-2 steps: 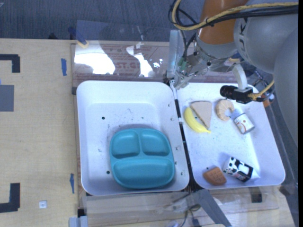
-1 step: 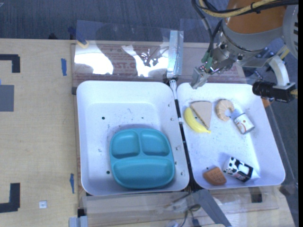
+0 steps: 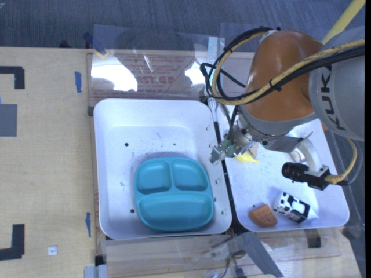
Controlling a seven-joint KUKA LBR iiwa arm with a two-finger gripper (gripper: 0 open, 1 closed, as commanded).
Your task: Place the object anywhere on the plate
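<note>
A teal plate (image 3: pixel 173 193) with three compartments lies in the left bin (image 3: pixel 116 126), toward its front. My gripper (image 3: pixel 229 147) hangs under the orange wrist band, over the left edge of the right bin (image 3: pixel 333 213), just beside the divide between the bins. A small yellow object (image 3: pixel 250 157) lies partly hidden right next to the gripper. A brown rounded object (image 3: pixel 262 215) and a black-and-white object (image 3: pixel 291 207) rest at the front of the right bin. The arm's bulk covers most of the right bin's back half.
Black and yellow cables loop off the wrist above the bins' shared wall. A black cylindrical fitting (image 3: pixel 301 172) juts from the arm over the right bin. A clear plastic sheet (image 3: pixel 145 74) stands behind the left bin. Bare bench lies left.
</note>
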